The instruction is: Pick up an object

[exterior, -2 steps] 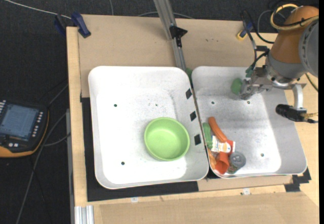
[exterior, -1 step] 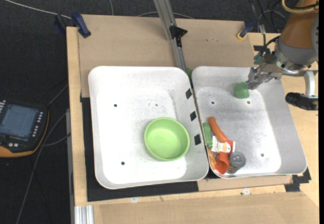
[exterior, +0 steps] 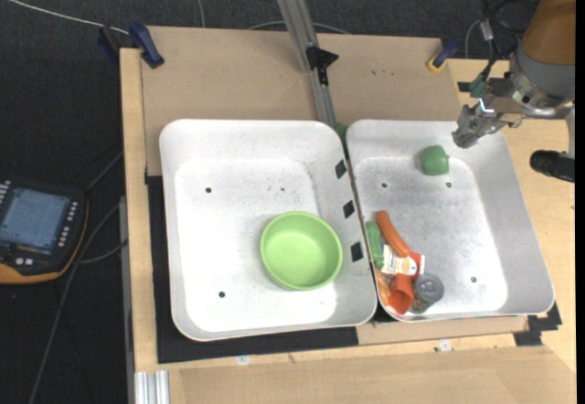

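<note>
Two white bins sit side by side; the gripper hovers over the far corner of the right bin, and I cannot tell how its claw stands. Near it, just beside, lies a small round green ball, smooth and likely to roll. A good grasp should come straight down, centred. The green bowl in the left bin looks glossy plastic.
</note>
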`<action>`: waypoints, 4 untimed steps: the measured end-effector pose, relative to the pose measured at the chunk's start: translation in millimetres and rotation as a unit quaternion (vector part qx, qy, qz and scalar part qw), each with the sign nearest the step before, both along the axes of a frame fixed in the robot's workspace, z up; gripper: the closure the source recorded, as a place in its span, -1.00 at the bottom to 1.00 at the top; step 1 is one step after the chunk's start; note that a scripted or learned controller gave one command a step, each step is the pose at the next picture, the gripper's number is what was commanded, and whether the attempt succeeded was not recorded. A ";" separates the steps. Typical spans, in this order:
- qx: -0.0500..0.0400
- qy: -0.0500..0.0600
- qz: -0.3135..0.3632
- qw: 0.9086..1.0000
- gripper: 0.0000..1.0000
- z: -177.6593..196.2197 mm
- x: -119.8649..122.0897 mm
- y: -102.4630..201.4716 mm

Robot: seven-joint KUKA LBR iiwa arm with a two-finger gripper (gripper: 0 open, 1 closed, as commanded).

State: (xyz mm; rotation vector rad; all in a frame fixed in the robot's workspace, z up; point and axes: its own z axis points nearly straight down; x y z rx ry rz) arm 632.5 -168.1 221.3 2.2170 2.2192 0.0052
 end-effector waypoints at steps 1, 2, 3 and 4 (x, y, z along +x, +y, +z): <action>0.000 0.002 0.000 1.000 1.00 18.7 0.5 0.1; 0.001 0.002 0.002 1.000 1.00 20.7 14.1 47.2; 0.001 0.003 0.002 1.000 1.00 17.4 27.2 100.0; 0.001 0.002 0.002 1.000 1.00 27.0 24.9 154.8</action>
